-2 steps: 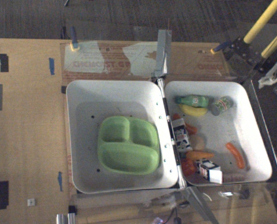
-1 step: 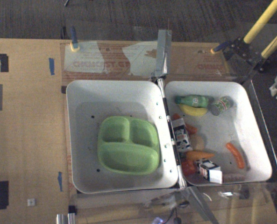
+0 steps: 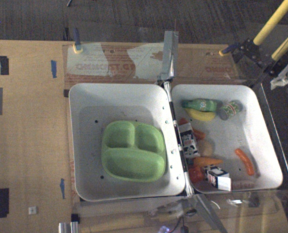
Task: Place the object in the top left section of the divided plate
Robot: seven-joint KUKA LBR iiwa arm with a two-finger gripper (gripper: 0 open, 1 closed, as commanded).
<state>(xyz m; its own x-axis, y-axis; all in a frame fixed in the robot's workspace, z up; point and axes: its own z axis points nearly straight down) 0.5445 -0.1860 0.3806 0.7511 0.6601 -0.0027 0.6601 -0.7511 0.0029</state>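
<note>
Sitting in the middle of the left white bin (image 3: pixel 85 115), the green divided plastic plate (image 3: pixel 133 152) has bare floor all around. Small toy foods (image 3: pixel 202 114) crowd the right white bin's (image 3: pixel 262 130) left side.

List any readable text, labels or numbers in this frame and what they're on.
Nothing reads cleanly.
Cardboard behind the bins: red printed letters, seen reversed or upside down, too blurred to quote.
Bottle: label too small.
Can: print blurred.
Carton: dark markings, unreadable.
Box: markings too small.
Plate: no text.
</note>
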